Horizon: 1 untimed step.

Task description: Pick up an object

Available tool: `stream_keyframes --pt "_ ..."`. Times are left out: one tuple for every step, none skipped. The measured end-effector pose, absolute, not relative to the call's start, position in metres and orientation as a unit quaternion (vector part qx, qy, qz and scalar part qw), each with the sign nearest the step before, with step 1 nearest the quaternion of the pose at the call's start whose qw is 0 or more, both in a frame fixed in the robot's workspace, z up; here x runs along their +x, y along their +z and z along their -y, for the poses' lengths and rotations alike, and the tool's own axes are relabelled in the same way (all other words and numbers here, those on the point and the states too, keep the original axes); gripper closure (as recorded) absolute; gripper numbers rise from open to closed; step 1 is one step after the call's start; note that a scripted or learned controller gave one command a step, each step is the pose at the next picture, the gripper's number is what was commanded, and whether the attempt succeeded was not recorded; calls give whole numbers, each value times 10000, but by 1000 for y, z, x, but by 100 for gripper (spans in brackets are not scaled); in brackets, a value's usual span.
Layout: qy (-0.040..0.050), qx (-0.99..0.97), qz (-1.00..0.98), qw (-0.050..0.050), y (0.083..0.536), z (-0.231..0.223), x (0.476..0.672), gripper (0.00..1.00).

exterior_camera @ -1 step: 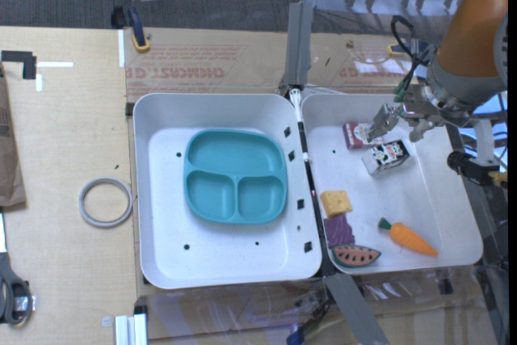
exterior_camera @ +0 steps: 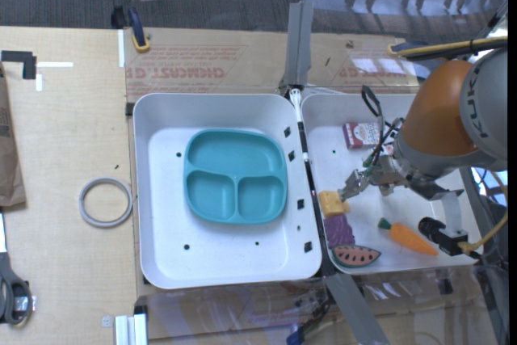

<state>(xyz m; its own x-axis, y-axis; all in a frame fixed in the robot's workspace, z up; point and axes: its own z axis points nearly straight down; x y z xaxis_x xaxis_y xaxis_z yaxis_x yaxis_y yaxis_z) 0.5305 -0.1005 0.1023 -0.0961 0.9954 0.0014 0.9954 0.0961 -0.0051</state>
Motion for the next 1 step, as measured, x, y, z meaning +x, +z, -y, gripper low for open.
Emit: stream_keyframes --pt "11 -6821 7312 13 192 164 482 0"
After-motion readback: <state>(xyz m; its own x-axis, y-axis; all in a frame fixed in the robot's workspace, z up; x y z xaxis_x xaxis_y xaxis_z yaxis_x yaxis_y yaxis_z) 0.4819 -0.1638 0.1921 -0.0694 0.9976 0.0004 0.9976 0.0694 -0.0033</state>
